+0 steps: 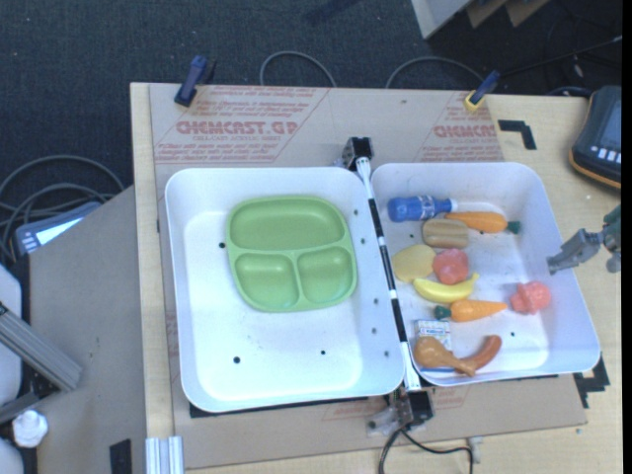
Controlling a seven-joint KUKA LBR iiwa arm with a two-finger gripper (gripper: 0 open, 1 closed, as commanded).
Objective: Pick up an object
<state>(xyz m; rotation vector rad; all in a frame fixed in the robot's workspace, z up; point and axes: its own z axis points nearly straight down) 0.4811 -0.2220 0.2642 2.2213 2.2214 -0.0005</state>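
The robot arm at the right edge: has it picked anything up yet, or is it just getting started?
Just getting started, it seems. Nothing looks done: the toy foods, such as the banana, blue bottle and pink piece, all lie in the right bin, and the green tray sits in the left bin. The gripper hangs at the right bin's rim, holding nothing visible. Choosing, grasping and lifting an object all remain.
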